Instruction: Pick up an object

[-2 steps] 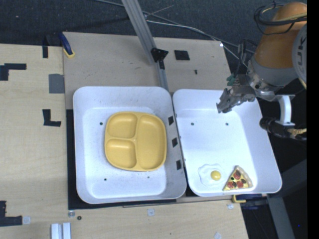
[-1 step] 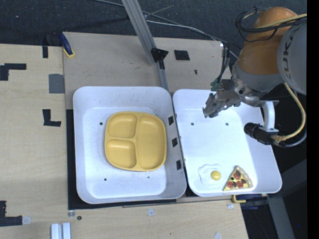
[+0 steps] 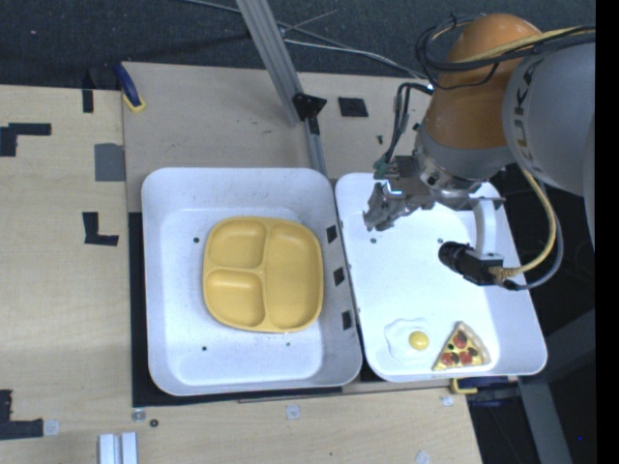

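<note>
- From my remote station I see two white bins side by side on the wooden surface [image 3: 58, 259].
- The left bin [image 3: 174, 259] holds a yellow divided plate [image 3: 263, 274], lying flat near its middle.
- The right bin [image 3: 416, 278] holds a toy fried egg [image 3: 410, 338] and a toy pizza slice [image 3: 461, 347], just beside each other near its front edge.
- The grey arm [image 3: 542, 95] reaches in from the right, its orange band above the wrist.
- The end effector [image 3: 382, 211] hangs over the back left part of the right bin, well apart from the egg and pizza slice; I cannot tell how it is set, and nothing shows in it.
</note>
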Controlling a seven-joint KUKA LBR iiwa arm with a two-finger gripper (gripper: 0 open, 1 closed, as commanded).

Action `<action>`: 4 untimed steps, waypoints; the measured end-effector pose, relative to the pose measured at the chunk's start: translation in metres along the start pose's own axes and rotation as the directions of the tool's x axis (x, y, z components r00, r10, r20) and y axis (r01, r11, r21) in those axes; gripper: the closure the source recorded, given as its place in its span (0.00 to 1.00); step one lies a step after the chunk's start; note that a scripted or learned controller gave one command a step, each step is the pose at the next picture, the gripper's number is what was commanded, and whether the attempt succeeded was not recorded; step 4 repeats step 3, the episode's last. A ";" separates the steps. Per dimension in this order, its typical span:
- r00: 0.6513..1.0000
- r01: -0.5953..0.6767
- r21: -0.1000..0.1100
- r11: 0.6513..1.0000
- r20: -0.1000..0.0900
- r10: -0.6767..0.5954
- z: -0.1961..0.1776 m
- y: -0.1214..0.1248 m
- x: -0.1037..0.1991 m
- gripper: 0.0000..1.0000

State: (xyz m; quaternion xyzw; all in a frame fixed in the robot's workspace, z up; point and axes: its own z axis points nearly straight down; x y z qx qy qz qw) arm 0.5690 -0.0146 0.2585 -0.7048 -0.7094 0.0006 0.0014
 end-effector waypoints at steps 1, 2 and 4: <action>1.000 0.001 0.001 1.000 0.000 -0.001 0.011 -0.014 0.060 1.00; 1.000 0.000 0.000 1.000 0.001 0.000 0.014 -0.015 0.111 1.00; 1.000 -0.003 0.000 1.000 0.002 0.003 0.014 -0.015 0.108 0.00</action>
